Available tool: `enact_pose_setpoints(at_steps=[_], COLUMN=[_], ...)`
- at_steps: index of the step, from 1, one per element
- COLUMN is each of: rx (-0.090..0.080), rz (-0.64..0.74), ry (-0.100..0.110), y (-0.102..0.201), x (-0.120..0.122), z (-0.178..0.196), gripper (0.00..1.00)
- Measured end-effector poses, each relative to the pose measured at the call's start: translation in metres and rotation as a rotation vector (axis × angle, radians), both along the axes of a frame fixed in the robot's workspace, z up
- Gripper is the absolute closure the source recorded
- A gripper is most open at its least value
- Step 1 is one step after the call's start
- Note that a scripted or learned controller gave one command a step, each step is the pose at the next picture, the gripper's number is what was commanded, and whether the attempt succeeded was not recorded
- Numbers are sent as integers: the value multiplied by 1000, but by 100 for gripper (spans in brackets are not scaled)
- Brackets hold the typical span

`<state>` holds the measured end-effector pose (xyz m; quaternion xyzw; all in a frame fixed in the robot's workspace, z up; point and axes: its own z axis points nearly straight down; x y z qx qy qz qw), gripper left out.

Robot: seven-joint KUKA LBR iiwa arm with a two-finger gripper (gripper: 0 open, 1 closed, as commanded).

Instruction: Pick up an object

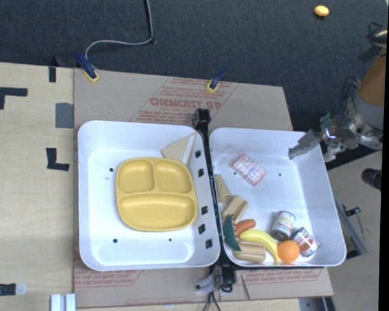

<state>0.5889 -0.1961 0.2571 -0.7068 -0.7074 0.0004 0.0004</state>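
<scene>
End effector (307,147) hangs over right bin's (320,207) far right corner, grip state unclear, nothing visibly held, likely staging for the pile: banana (258,237), orange (288,251), cans (283,223).

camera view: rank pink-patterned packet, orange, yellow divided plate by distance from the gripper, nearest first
Gripper sits over the right bin's upper right rim.
1. Pink-patterned packet: right bin, upper middle.
2. Orange: right bin, bottom pile.
3. Yellow divided plate: left bin, centre.
</scene>
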Motion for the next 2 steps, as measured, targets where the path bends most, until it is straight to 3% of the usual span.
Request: enact_pose_setpoints(at_steps=[1,2], rx=[1,7], rz=[-1,2], ry=[4,6], y=[-24,-24], x=[35,80], z=[-131,-171], gripper=[0,0])
